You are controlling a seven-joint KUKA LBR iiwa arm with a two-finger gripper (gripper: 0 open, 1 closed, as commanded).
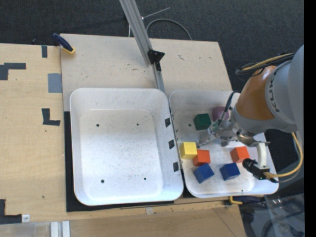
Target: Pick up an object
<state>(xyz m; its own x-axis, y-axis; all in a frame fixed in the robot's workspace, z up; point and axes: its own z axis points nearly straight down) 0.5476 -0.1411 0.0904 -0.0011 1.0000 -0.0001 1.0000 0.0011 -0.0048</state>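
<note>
My gripper hangs low over the right bin, just right of a green cube and below a purple block that the wrist partly hides. In front of it lie a yellow cube, an orange cube touching it, two blue cubes and a second orange cube. I see nothing lifted off the bin floor.
The left bin sits beside the right one, with a shared raised rim between them. A slanted metal rail crosses the back of the bench. The arm's orange band covers the right bin's far right side.
</note>
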